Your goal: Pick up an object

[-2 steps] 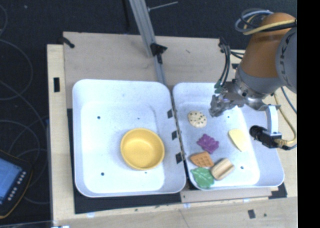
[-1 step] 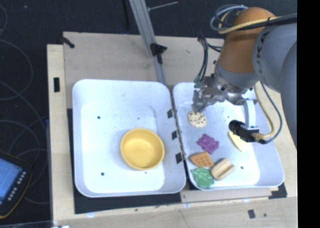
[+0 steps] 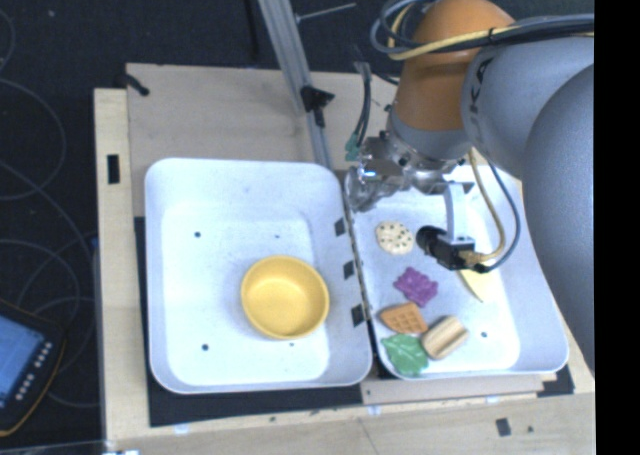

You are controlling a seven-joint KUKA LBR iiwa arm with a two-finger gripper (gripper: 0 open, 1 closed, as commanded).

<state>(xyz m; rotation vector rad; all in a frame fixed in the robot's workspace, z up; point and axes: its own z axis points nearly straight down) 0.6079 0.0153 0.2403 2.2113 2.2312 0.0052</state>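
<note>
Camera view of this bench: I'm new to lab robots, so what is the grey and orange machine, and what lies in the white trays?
A fixed camera looks down on the bench at a slant. The machine is a robot arm reaching in from the right; its gripper hangs over the right bin, at its far left corner. That bin holds a speckled cookie, a purple piece, an orange waffle, a green piece and a tan roll. The left bin holds a yellow bowl. Whether the gripper holds anything, I cannot tell.

The bowl [image 3: 285,296] is yellow, the cookie [image 3: 394,236] cream with dark specks, the brick [image 3: 415,286] purple.
</note>
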